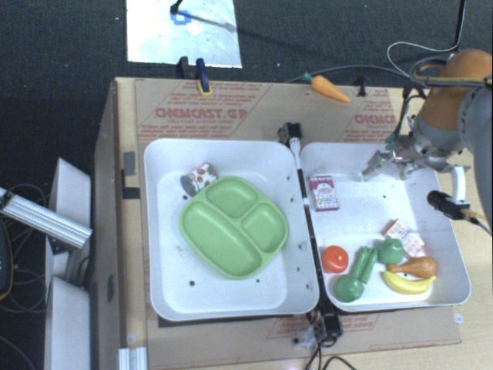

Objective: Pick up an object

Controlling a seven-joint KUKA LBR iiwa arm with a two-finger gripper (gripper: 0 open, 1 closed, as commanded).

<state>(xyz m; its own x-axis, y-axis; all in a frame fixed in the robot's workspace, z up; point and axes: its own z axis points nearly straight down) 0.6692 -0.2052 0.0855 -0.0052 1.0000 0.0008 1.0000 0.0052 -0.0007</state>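
The gripper (390, 163) hung over the far right part of the right bin (462, 280), its fingers spread and nothing between them. No single target was named, so the choice turned on what lay closest. The small red box (323, 193) sat alone on the bin floor, to the left of the gripper and a little nearer the camera, with bare white floor all around it; its long axis ran roughly far-to-near. That made it, in my judgement, the easiest pick: a short move left and toward the near side, then a descent with the fingers closing across its narrow width. The other candidates crowded the near right corner, well apart from the gripper: a tomato (335, 259), a green vegetable (356, 274), a banana (408, 283) and a small carton (405, 238), lying close or touching. The left bin (166, 206) held a green divided plate (233, 226).
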